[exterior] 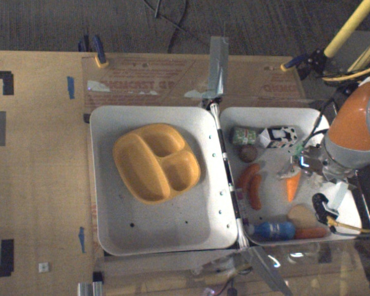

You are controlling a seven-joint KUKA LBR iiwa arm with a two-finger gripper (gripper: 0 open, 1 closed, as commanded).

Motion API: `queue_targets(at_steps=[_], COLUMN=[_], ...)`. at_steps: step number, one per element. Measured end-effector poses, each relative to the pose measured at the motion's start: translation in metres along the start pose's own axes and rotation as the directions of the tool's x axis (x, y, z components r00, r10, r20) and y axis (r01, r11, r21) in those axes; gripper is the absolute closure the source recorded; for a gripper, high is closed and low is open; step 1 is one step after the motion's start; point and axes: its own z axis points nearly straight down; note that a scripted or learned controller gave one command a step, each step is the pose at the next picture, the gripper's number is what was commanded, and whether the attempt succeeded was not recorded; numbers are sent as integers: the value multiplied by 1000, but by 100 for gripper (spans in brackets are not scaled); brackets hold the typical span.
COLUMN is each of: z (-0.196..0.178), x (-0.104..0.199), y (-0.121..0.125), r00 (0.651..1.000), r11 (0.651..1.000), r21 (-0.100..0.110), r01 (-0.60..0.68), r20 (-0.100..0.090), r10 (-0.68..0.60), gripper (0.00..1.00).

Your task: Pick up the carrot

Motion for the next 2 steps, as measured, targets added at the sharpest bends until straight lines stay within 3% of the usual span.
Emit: queue_targets(at_steps=[1, 2], z=[-10, -89], x=[0, 26], y=[1, 8], r00=[1000, 997], r11=[1000, 997], r21=[-2, 3], r01=[-2, -76], r20=[-1, 1], r10=[2, 76], gripper=[100, 100])
